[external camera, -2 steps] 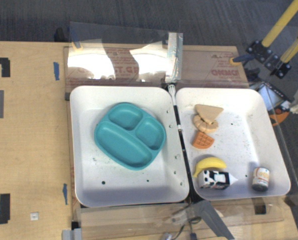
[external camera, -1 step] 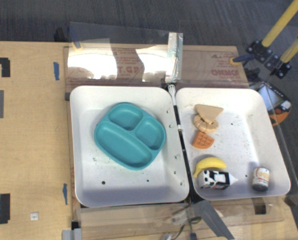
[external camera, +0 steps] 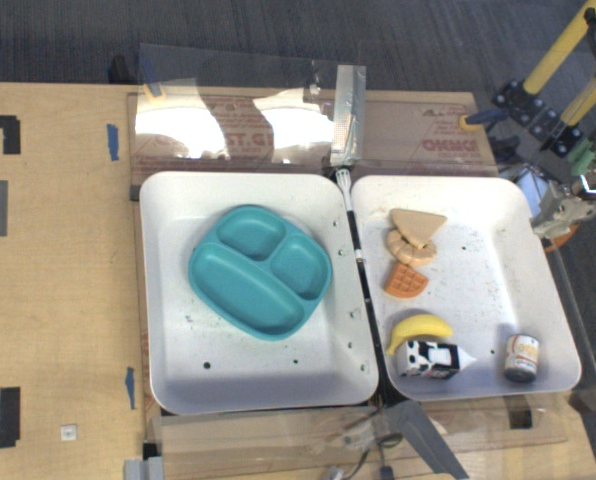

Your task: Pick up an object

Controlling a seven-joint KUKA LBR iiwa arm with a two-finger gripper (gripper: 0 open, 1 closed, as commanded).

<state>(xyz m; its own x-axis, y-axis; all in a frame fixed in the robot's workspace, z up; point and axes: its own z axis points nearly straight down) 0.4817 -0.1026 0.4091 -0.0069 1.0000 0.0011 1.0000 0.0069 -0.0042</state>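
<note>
The right bin (external camera: pixel 478 200) holds several small objects. A tan wedge (external camera: pixel 418 224) lies over a ridged beige piece (external camera: pixel 410 249), with an orange waffle-like piece (external camera: pixel 406 281) just below them. Near the front, a yellow banana (external camera: pixel 421 328) touches a black-and-white toy (external camera: pixel 428 359). A small jar (external camera: pixel 521 356) stands upright in the front right corner. A grey piece with an orange spot, apparently my gripper (external camera: pixel 565 211), hangs over the right bin's outer rim, apart from every object.
A teal divided plate (external camera: pixel 261 269) lies in the middle of the left bin (external camera: pixel 168 348). Yellow bars with black clamps (external camera: pixel 543 108) stand off the back right corner. A clear panel and metal post (external camera: pixel 346 118) rise behind the bins.
</note>
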